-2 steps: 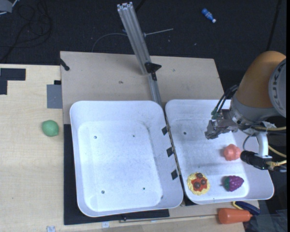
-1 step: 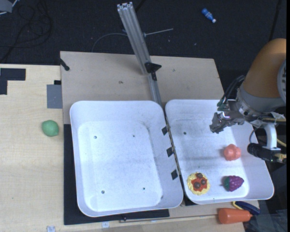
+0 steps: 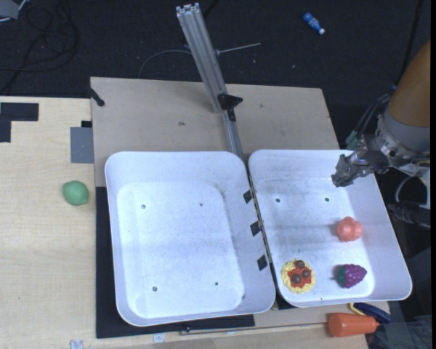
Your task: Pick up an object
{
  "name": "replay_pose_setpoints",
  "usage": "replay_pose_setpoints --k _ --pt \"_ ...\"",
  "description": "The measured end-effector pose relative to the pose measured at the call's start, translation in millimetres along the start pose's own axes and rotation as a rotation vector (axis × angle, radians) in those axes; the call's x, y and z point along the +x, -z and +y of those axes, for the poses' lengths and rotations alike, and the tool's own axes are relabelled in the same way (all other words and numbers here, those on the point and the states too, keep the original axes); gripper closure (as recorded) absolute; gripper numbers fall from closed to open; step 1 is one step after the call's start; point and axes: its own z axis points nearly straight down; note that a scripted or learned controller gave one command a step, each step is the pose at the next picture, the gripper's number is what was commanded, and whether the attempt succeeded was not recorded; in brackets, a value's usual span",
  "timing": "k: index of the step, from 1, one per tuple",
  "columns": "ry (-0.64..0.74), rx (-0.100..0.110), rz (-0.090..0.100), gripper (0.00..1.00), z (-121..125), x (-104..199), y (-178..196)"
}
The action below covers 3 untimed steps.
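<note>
Three toys are seen in right bin (image 3: 392,227): pink ball (image 3: 349,229), purple grapes (image 3: 351,275), pizza (image 3: 298,275). Gripper (image 3: 344,174) is hung above pink ball, seemingly empty; jaw state cannot be told.

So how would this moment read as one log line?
gripper: above right bin, far edge | pink ball, purple grapes, pizza toy: lying unheld

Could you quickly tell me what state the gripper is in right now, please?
Gripper: cannot be told; it hangs over the right bin near its far right edge, with nothing seen in it.
</note>
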Motion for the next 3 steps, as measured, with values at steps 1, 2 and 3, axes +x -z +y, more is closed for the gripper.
replay_pose_setpoints --k 1,2,3 --pt "0.000 0.002 0.000 1.00 0.4 -0.7 30.9" --pt "0.004 0.005 0.002 1.00 -1.3 56.0 28.1" --pt "0.004 0.006 0.002 1.00 -12.4 110.4 8.6"
